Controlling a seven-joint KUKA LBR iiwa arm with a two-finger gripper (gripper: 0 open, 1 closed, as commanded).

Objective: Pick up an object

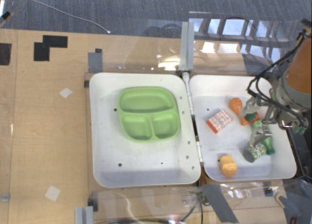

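In the camera view, the gripper (263, 131) is hanging low over the right bin (210, 168), directly above a green and grey can-like object (259, 149) lying tilted near that bin's right wall, so the approach-and-grasp step is looking to be the one in hand. Its fingers are pointing down at the can's upper end, but I cannot tell how far they are parted or whether they are touching it. The next move is calling for a squeeze across the can's narrow width and a straight lift, keeping clear of the carrot-like toy (237, 106) and the small red and white box (219, 120) sitting nearby.
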